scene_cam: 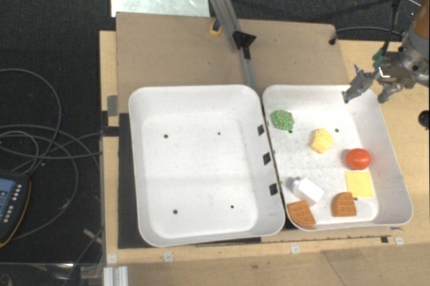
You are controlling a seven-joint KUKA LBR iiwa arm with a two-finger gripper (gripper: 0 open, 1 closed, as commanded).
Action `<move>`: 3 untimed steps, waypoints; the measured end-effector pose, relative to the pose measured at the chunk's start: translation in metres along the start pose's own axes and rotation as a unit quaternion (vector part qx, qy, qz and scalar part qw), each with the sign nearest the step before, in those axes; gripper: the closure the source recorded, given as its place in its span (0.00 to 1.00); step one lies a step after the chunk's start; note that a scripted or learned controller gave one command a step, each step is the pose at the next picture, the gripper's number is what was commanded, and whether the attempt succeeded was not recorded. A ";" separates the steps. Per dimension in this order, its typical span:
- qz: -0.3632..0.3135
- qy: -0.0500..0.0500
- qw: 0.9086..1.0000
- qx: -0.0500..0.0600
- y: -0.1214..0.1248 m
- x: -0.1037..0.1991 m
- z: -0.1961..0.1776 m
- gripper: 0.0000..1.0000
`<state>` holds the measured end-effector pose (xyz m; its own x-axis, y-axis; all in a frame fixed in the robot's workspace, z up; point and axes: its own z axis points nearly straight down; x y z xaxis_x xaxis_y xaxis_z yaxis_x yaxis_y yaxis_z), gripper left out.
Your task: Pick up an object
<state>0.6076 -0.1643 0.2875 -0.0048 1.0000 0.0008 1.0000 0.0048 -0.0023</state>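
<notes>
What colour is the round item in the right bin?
Red-orange tomato, clearest in the camera view.

The arm reaches in from the right at the far side, wrist tilted down. Its tool [369, 90] hangs with both fingers spread apart, nothing between them, pointing down and leftward.

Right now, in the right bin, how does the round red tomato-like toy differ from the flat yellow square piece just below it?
The round red tomato-like toy is red and ball-shaped; the flat yellow square piece is yellow, with straight edges and corners. The red toy stands up from the floor of the right white bin, while the yellow piece lies flat. The red toy is nearer the gripper; the yellow piece is nearer the bin's front rim. Both lie near the bin's right wall.
</notes>
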 end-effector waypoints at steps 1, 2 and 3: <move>-0.001 -0.001 1.000 -0.002 0.001 0.000 -0.003 0.00; 0.002 0.000 1.000 0.000 0.003 -0.008 0.056 0.00; 0.002 0.000 1.000 0.000 0.004 -0.006 0.119 0.00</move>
<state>0.6109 -0.1699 0.1688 -0.0010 1.0000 0.0008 1.0000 0.0010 -0.0029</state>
